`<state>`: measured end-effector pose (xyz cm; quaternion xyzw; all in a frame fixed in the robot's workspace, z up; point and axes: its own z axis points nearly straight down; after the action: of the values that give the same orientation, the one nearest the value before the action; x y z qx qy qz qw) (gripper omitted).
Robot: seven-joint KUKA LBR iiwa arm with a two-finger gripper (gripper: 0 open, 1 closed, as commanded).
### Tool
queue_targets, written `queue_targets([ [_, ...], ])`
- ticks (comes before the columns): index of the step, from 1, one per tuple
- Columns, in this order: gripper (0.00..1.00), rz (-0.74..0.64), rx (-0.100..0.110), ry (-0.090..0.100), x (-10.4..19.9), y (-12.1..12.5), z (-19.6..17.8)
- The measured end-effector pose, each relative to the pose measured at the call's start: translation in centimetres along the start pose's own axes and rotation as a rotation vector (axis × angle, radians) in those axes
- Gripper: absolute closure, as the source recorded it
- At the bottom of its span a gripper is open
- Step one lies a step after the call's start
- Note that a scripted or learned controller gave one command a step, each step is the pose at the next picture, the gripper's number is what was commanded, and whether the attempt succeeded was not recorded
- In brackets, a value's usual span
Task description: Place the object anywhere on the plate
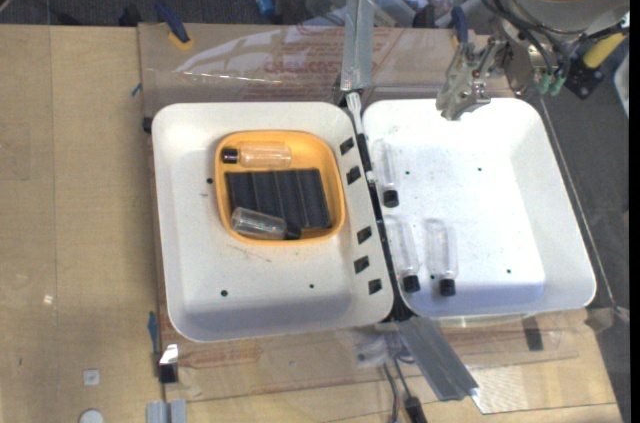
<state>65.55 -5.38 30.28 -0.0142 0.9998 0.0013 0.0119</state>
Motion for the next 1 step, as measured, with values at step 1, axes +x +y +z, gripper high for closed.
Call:
queue_targets([
  [1,1.0,-0.129,0.002,0.011,-1.28,-4.5,-6.61],
])
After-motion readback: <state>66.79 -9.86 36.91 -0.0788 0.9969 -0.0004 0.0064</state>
